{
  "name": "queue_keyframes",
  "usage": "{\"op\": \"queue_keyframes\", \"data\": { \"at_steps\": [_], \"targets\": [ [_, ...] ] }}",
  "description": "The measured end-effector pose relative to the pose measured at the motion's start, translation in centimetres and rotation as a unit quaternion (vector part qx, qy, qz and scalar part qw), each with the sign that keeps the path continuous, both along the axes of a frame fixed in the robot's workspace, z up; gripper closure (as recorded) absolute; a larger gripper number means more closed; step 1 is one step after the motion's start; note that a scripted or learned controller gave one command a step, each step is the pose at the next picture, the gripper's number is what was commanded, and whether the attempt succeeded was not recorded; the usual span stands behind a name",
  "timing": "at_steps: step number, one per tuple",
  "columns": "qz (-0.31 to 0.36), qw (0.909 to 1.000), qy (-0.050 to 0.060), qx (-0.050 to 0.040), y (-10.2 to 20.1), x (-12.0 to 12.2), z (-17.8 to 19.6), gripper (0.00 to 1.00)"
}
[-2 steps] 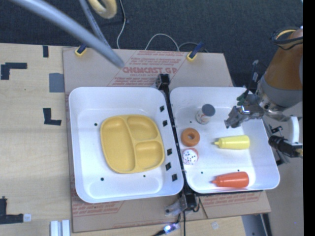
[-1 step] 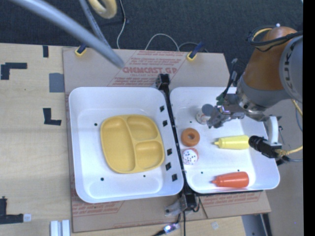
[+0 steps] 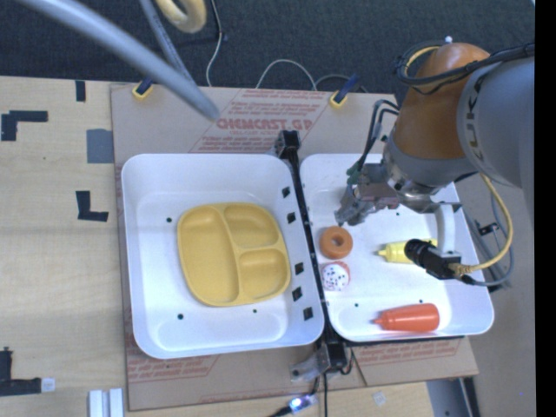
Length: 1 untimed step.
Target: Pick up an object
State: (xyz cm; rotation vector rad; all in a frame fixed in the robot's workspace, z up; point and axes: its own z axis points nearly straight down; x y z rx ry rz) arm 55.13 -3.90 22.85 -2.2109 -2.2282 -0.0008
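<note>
My gripper (image 3: pixel 354 208) hangs over the back left part of the right bin (image 3: pixel 469 315), below the grey and orange wrist. An orange ring-shaped toy (image 3: pixel 335 242) lies just in front of the gripper, close to it but apart from it. A small white ball with pink dots (image 3: pixel 334 275) rests in front of the ring, by the divider. An orange-red carrot-like toy (image 3: pixel 408 318) lies along the right bin's front edge.
The left bin (image 3: pixel 148 189) holds a yellow divided plate (image 3: pixel 233 252) at its middle. A black divider (image 3: pixel 300 224) runs between the two bins. Bare white floor shows around the toys in the right bin.
</note>
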Motion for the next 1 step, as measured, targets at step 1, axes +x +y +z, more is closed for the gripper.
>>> {"op": "queue_keyframes", "data": {
  "at_steps": [1],
  "targets": [
    [0.000,1.0000,0.000,-0.0001,5.46,1.35,0.84,1.00]
  ]
}}
